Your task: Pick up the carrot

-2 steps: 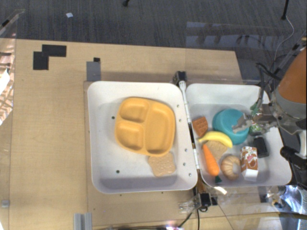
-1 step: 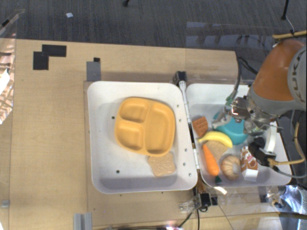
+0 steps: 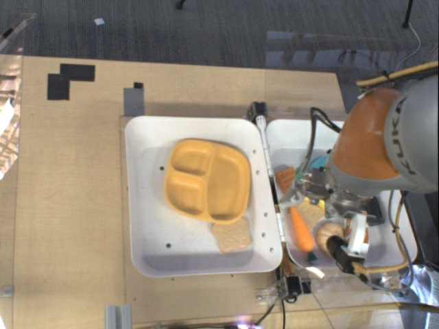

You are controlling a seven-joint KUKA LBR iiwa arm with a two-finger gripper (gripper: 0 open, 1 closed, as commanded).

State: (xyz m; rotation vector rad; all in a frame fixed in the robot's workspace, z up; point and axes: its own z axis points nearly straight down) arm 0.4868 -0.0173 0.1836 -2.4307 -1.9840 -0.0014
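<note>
We see the carrot (image 3: pixel 302 230) lying in the right bin (image 3: pixel 291 139), close to that bin's left wall and toward its near edge, tip pointing to the far side. The arm (image 3: pixel 367 142) hangs over the bin's middle, and the gripper (image 3: pixel 328 214) sits just beside the carrot on its right, among other small items we cannot make out. Whether it is spread or pressed together, we cannot tell. We judge this the approach step: nothing is lifted yet. Next we need the gripper centred over the carrot and aligned across its length, clear of the left wall. The left bin (image 3: pixel 137 184) carries a yellow divided plate (image 3: pixel 208 180) and a cracker (image 3: pixel 232 236).
</note>
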